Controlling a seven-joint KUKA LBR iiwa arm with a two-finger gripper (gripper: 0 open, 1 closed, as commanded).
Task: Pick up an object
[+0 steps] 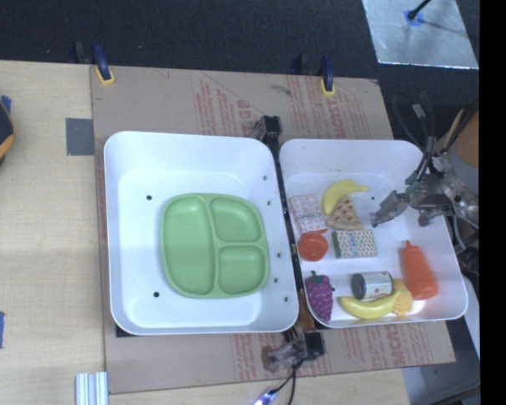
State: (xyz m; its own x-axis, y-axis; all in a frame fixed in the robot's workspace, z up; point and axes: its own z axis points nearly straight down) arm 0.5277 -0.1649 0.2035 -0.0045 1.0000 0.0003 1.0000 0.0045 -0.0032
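Near edge of right bin [455,310]: yellow banana [367,308] along the front wall, silver can [372,285] on its side just behind it, purple grapes [319,297] at the front-left corner, orange bottle [417,270] to the right. Mid bin: red tomato [313,245], speckled cracker block [356,243] beside it. Farther back: pink wafer [305,210], pizza slice [346,215], 2nd banana [341,194].

Gripper [401,207] sits over the right-rear part of that bin, fingers spread apart w/ nothing between them. Closest objs: pizza slice & cracker block just left of the left fingertip; bottle below-right, apart from it. No contact seen w/ any obj.

Left bin [122,226] holds a green divided plate [212,245]. Both bins on cardboard sheet [194,99] atop the desk [34,251].
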